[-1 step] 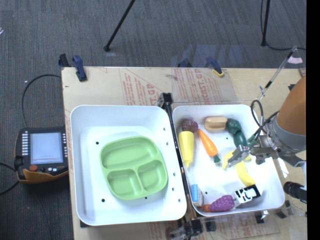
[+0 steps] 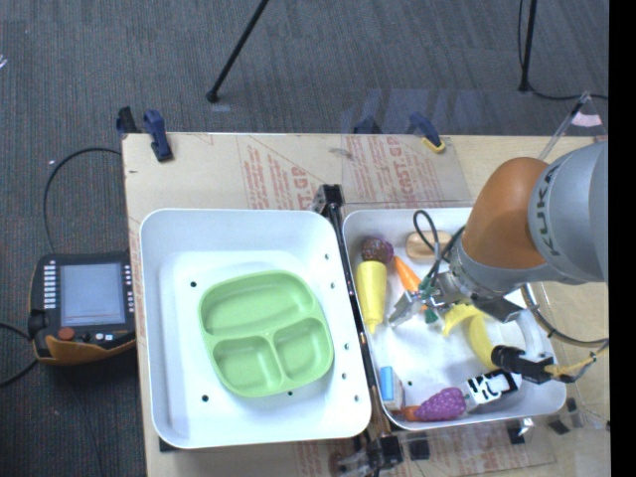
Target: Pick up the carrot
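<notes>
1. Reaching in from the right, the arm [image 2: 537, 227] hangs over the right bin [image 2: 553, 397], its orange band above the wrist.
2. The gripper [image 2: 409, 302] sits low in that bin's middle, fingers pointing left and down toward the floor of the bin.
3. Its fingers look parted a little, with nothing seen between them; the tips are small and partly blurred.
4. The carrot [image 2: 406, 272] lies just above the gripper, tilted, near the corn [image 2: 371, 291] and apart from the fingers as far as can be told.
5. A banana [image 2: 475, 332] lies right of the gripper, under the wrist.
6. Grapes [image 2: 440, 403] rest at the bin's near edge, beside a small blue item [image 2: 387, 382].
7. The left bin [image 2: 169, 266] holds a green tray [image 2: 264, 333] with three compartments.
8. A pendant [image 2: 87, 299] lies on the floor left of the bench.
</notes>
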Controlling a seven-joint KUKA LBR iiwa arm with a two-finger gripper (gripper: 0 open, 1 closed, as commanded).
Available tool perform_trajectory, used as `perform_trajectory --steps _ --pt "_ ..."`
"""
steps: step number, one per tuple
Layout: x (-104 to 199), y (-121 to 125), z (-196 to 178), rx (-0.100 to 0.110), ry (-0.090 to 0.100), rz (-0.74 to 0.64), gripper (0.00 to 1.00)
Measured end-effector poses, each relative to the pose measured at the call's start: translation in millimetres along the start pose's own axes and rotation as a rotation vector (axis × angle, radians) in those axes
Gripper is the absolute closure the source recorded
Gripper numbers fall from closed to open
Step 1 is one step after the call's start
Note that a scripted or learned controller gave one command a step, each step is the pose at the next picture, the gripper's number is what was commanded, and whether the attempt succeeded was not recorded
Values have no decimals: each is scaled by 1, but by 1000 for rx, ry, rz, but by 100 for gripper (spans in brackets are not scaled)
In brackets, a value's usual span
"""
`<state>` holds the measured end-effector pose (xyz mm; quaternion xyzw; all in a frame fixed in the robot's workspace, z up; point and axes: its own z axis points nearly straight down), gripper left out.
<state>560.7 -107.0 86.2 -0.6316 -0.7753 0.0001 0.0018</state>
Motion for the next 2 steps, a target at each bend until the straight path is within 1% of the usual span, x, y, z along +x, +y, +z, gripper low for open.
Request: perform_trajectory --steps 1,2 --pt "-3 -1 -9 1 2 13 100" --pt "56 -75 -102 0 1 162 100"
